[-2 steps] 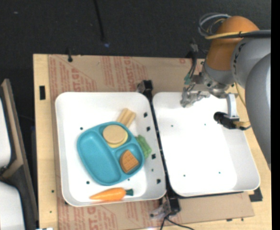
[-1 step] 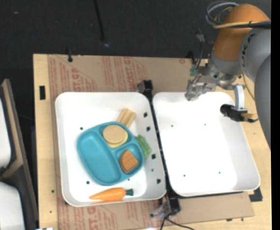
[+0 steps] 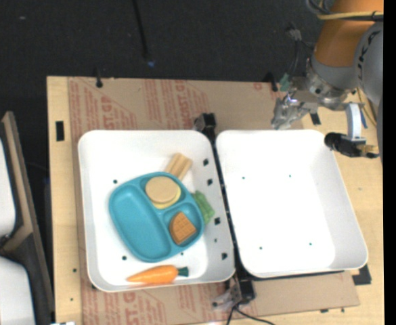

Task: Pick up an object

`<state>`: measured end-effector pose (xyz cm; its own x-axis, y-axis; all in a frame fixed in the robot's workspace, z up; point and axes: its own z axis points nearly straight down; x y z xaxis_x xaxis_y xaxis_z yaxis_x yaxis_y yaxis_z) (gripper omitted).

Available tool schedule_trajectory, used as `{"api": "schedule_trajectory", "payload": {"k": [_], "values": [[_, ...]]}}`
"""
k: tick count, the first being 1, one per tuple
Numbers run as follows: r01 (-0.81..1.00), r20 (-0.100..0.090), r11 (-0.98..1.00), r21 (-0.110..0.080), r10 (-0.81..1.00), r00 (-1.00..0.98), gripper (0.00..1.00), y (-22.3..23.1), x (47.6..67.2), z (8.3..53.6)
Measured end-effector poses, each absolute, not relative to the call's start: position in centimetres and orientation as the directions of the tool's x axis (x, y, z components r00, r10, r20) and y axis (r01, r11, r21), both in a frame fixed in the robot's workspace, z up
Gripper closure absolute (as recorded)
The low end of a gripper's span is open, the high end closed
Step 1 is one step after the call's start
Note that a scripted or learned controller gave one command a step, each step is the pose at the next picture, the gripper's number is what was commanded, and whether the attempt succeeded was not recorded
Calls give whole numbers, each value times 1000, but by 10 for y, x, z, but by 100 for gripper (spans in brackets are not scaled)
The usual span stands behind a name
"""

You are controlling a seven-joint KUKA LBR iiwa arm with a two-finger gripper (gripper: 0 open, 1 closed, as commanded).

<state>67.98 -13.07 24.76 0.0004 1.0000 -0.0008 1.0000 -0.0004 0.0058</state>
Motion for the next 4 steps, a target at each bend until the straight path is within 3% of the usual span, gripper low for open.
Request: {"api": "schedule_trajectory", "payload": {"k": [3,4], "values": [[1000,1,3,1,1000,-3,100,19,611,237],[1000,1,3,1,1000,-3,100,59,596,241]]}}
